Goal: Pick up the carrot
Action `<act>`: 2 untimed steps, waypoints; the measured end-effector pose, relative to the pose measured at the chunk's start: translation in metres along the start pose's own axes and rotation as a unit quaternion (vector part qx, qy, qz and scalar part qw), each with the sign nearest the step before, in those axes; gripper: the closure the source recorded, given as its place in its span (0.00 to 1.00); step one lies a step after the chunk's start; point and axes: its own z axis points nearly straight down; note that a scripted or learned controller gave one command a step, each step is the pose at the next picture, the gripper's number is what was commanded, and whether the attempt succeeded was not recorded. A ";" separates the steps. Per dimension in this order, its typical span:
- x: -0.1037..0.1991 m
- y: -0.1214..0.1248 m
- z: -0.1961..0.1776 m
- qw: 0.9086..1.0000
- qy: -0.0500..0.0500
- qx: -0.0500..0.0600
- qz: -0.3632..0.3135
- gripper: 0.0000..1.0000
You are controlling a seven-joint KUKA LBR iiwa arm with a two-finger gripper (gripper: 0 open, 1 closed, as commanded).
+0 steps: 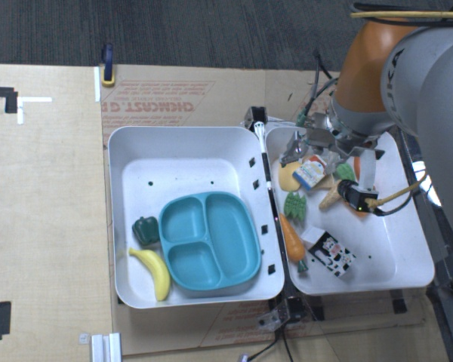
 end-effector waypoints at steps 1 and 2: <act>0.014 -0.031 0.000 0.999 0.000 0.002 0.035 0.00; 0.014 -0.031 0.000 0.999 0.000 0.002 0.035 0.00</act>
